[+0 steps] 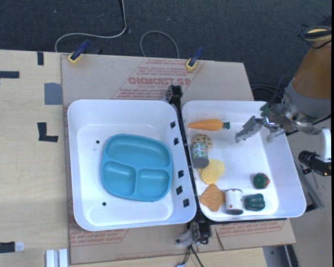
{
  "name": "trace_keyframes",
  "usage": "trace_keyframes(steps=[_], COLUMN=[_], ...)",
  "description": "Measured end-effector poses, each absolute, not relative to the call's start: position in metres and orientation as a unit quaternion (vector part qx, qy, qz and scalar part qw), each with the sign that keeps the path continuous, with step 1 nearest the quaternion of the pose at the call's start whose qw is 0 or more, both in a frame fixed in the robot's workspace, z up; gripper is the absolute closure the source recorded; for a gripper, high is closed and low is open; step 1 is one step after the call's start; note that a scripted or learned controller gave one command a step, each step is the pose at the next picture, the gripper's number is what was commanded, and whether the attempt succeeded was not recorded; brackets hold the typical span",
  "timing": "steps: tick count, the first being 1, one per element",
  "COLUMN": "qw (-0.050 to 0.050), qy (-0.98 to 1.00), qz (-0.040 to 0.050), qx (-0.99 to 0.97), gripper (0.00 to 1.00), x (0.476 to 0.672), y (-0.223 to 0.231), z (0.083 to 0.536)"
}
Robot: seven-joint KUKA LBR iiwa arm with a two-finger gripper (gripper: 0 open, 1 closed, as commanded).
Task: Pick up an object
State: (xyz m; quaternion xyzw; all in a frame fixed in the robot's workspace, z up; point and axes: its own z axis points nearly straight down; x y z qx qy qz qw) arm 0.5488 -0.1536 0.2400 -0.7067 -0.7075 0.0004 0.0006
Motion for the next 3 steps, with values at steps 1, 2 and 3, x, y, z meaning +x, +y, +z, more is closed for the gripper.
trace_keyframes(steps=[1, 2, 3], qw=[0.002, -0.002, -0.004], qy=[-0.706, -0.706, -0.707], qz=[0.0028, -0.0004, -0.0006], qx=[-0.709, -0.708, -0.707], gripper=[0.0, 0.0, 1.0], x=[0.533, 0.485, 0.488], y=[-0.207, -0.216, -0.216], z=[0.172, 0.082, 0.097])
